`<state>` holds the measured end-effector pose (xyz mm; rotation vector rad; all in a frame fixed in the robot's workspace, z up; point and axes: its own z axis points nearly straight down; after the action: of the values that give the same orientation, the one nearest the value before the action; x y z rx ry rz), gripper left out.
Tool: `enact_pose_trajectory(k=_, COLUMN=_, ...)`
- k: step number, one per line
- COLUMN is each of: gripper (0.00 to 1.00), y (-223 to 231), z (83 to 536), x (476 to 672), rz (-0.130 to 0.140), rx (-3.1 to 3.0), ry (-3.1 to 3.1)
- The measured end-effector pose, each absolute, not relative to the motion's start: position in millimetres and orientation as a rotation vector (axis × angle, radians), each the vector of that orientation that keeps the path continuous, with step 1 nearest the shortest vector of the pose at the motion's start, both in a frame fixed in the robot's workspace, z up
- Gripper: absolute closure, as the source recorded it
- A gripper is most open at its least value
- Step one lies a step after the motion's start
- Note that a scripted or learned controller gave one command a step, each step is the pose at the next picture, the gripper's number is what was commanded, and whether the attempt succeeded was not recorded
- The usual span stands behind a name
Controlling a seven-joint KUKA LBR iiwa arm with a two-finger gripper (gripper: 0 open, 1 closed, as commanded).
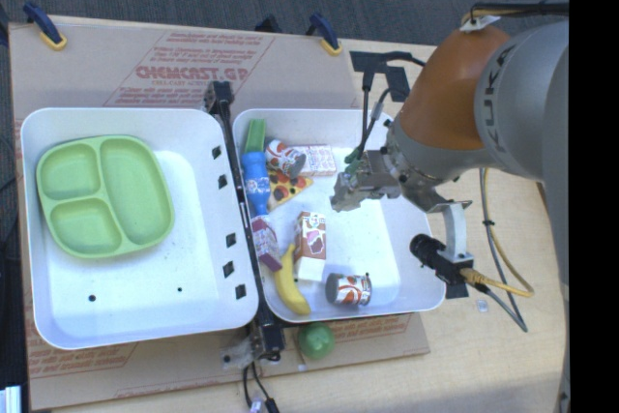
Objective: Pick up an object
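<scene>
Two shallow white bins stood side by side: a left bin (58,314) and a right bin (387,256). The left bin contained one green divided plate (103,195) with three compartments. The right bin contained one banana (288,283), one small can (348,289), one small carton (310,236), one blue bottle (255,184), one green stick-shaped item (255,134) and a few further small packages too cluttered to count exactly. One green ball (315,339) lay outside the bins, on the cardboard sheet (145,63). Three blue-and-yellow clamps (44,24) gripped the sheet's far edge. One robot arm (484,102) was present.
</scene>
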<state>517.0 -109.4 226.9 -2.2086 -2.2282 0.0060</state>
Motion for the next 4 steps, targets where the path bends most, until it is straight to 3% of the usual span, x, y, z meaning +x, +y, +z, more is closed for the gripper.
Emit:
enact_pose_trajectory(k=1, gripper=1.00, y=-109.4, z=237.2, x=517.6, rz=0.007, rx=-2.204, ry=-2.232)
enact_pose_trajectory(k=2, gripper=1.00, y=-75.8, z=236.0, x=491.0, rz=0.004, rx=-2.211, ry=-2.229)
enact_pose_trajectory(k=3, gripper=1.00, y=-157.4, z=196.0, x=475.9, rz=0.006, rx=-2.213, ry=-2.227)
enact_pose_trajectory(k=4, gripper=1.00, y=-162.9, z=238.2, x=477.2, rz=0.000, rx=-2.216, ry=-2.228)
